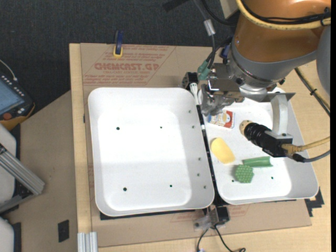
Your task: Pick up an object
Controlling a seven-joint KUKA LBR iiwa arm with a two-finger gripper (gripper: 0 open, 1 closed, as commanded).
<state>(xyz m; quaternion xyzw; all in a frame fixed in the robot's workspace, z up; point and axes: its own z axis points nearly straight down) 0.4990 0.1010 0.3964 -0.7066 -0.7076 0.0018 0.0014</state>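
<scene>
The gripper is low in the right bin, at its far-left corner, just beside a small carton; finger state cannot be told. A yellow block and green brush lie nearer. Advise centring over the carton, clear of the wall, before closing.

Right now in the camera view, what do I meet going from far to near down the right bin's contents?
Red and white packet → yellow block → green broccoli-like toy.
</scene>
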